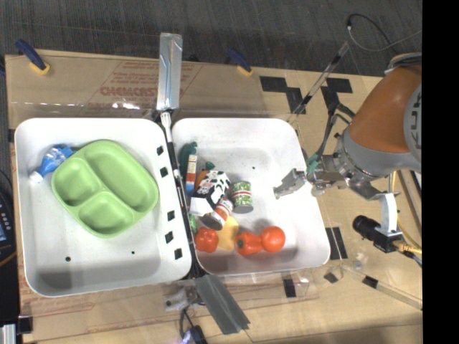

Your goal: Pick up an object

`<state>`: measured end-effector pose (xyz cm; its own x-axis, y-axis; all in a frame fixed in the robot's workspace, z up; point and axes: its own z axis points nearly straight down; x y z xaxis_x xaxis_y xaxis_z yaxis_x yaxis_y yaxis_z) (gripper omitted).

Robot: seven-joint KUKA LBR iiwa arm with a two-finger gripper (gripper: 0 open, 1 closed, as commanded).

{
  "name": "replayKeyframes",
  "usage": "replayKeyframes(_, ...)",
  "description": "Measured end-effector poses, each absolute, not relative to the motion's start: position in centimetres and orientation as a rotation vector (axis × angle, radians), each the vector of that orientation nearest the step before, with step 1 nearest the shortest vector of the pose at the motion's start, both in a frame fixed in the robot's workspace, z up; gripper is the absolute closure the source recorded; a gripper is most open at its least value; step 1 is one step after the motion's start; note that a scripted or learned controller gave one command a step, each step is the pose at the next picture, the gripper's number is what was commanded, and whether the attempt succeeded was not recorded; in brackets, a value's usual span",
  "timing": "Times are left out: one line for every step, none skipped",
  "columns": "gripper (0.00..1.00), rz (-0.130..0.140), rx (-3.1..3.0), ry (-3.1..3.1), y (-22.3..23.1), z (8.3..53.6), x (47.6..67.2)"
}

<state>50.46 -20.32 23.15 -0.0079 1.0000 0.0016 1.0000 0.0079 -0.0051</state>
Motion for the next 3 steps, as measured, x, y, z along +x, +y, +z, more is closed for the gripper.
replayKeyframes(0.00,0.001,-2.342,-2.091,-15.7,9.3,48.8)
replayKeyframes(0.00,0.001,-2.578,-1.794,-16.7,9.2,49.9)
replayKeyframes(0.00,0.003,-2.568,-1.806,-9.2,9.4,57.1)
